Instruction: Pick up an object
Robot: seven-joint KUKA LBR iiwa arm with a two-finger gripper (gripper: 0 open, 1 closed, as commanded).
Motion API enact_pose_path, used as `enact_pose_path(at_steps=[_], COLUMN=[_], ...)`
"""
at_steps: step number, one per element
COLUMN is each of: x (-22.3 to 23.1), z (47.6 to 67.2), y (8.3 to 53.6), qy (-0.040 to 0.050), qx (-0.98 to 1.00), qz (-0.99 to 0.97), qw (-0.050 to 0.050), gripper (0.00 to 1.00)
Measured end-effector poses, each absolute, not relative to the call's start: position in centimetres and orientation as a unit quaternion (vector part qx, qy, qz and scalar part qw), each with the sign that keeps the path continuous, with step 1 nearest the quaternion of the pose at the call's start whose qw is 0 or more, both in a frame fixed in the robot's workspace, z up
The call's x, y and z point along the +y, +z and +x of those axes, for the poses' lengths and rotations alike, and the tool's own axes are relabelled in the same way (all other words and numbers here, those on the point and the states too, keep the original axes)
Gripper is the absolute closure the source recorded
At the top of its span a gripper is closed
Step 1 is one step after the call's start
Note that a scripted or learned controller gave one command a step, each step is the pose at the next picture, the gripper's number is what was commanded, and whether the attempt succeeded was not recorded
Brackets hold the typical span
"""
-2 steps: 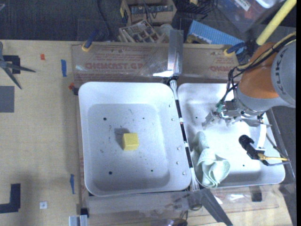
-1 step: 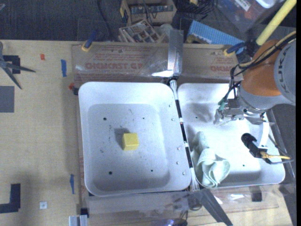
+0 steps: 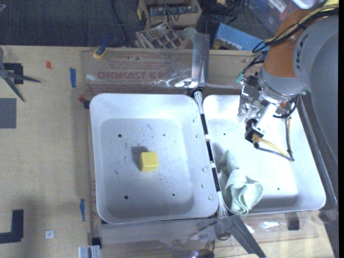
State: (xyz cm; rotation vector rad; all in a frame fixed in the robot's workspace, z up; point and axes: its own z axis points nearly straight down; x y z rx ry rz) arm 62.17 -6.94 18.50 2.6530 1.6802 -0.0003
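- The grey arm (image 3: 317, 47) is reaching in from the right, its hand (image 3: 247, 107) hanging over the right bin (image 3: 314, 195); I cannot tell how far open it is.
- A yellow block (image 3: 149, 160) is lying in the left bin (image 3: 98, 144), and a pale cloth (image 3: 240, 191) is lying in the right bin.
- The wooden surface (image 3: 43, 160) is carrying both bins.

**Your bench and what surrounds it**

You are looking down on a pale wooden bench top (image 3: 43, 160), evenly lit. On its left part you have short blue tape strips (image 3: 72, 78), a small orange mark (image 3: 48, 64), a dark grey square (image 3: 7, 113) at the edge and a black bracket (image 3: 16, 226) near the lower corner. A clear plastic sheet with red lettering (image 3: 134, 69) lies along the far side. Beyond the bench you see dark floor (image 3: 54, 9), with a wooden crate (image 3: 161, 35) and black cables (image 3: 121, 9).
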Motion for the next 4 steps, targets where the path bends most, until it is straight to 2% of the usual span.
enact_pose_path(at_steps=[1,2,3,4], x=[-6.8,-10.5,-4.0,1.0], z=[62.2,47.8,48.0,55.2], y=[19.5,12.1,23.4,18.6], qy=[-0.0003,-0.0010,-0.0005,-0.0004], qx=[0.536,0.505,0.365,0.470], qz=[0.844,0.863,0.931,0.883], qw=[0.002,-0.001,0.000,0.000], gripper=[1.00,1.00,1.00,1.00])
